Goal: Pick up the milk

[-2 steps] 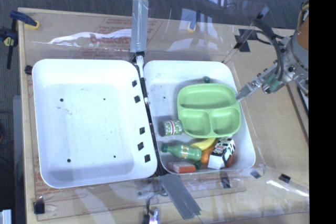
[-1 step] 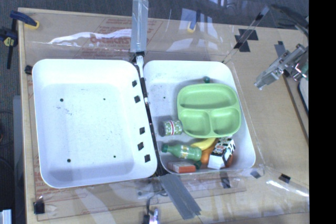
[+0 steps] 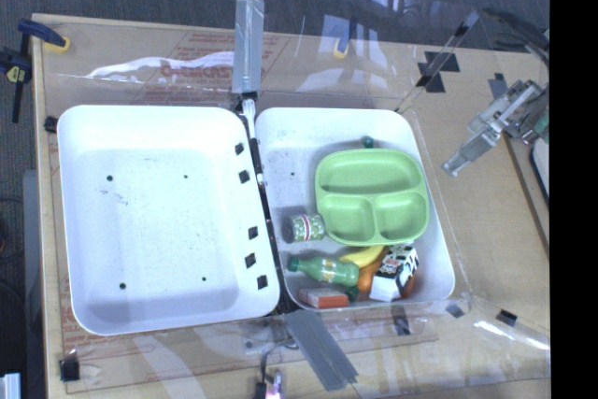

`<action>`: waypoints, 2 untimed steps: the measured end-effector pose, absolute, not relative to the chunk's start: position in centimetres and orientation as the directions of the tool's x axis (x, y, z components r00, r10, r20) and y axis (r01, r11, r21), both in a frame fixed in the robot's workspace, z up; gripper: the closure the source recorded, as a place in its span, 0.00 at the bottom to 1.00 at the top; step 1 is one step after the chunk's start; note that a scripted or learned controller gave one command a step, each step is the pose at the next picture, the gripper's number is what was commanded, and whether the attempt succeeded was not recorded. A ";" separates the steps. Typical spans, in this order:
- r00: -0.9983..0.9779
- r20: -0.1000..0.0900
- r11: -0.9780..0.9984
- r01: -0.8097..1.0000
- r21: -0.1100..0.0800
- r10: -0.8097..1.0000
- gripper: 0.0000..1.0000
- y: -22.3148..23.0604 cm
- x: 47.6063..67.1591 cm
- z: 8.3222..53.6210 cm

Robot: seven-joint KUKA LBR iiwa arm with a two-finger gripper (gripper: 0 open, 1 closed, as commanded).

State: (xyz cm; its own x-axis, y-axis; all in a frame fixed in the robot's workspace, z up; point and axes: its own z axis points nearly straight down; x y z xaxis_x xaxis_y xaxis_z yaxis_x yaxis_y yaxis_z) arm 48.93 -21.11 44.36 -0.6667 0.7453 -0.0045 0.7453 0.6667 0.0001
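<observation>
The gripper (image 3: pixel 458 165) hangs outside the right bin (image 3: pixel 280 145); how wide it stands can't be told. The milk (image 3: pixel 394 274), probably the cow-patterned carton, lies down-left of it, wedged among clutter.

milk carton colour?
White with black patches, cow-style, on the milk carton; the camera view shows it.

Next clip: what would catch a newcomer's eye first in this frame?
The bright green three-compartment plastic tray fills the middle of the right white bin. Crowded along that bin's near edge lie a green bottle, a yellow banana and the black-and-white milk carton.
</observation>
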 end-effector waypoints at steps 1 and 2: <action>-0.670 -0.008 0.670 0.743 0.001 0.743 1.00 -21.1 49.0 45.5; -0.637 -0.002 0.637 0.770 -0.001 0.770 1.00 -19.7 47.7 41.2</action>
